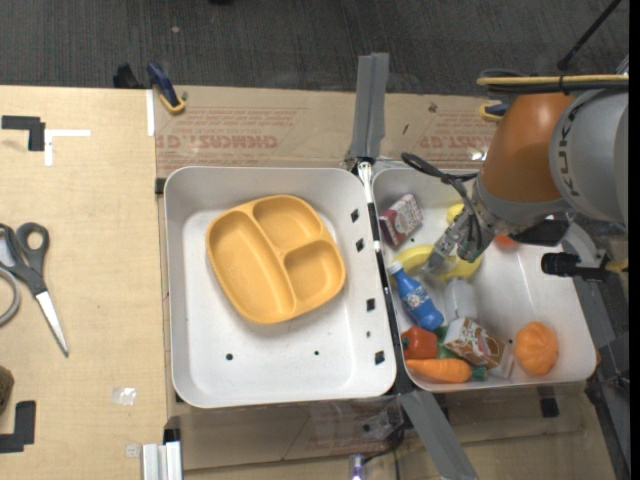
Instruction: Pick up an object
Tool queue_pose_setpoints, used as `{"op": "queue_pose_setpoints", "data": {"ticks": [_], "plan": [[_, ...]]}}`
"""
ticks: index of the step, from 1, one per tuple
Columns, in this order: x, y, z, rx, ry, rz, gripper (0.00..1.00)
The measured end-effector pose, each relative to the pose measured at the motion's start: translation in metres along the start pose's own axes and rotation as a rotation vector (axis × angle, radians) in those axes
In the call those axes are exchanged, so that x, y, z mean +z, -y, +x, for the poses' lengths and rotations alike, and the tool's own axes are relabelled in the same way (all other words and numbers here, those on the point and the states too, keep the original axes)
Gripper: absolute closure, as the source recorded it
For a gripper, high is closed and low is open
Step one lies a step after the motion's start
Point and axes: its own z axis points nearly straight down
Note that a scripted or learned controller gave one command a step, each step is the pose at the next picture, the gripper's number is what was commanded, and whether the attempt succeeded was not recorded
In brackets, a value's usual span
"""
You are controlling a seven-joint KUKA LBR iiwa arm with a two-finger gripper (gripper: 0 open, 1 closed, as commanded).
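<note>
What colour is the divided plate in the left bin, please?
Yellow-orange divided plate, clearest in the camera view.

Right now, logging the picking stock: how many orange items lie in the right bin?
2: a carrot along the near wall and a round orange fruit in the near right corner. The arm may hide others.

Cardboard sheet (262,128): red print, upside down, illegible. Arm (590,148): partial letters "KU".
</note>
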Motion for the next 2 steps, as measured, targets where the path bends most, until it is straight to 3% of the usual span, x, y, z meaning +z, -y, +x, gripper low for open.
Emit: {"op": "queue_pose_setpoints", "data": {"ticks": [1,2], "plan": [[-0.1,-0.055,0.052,-0.105,-0.005,-0.006,1.0],[-0.102,-0.056,0.002,-0.312,-0.004,-0.007,1.0]]}}
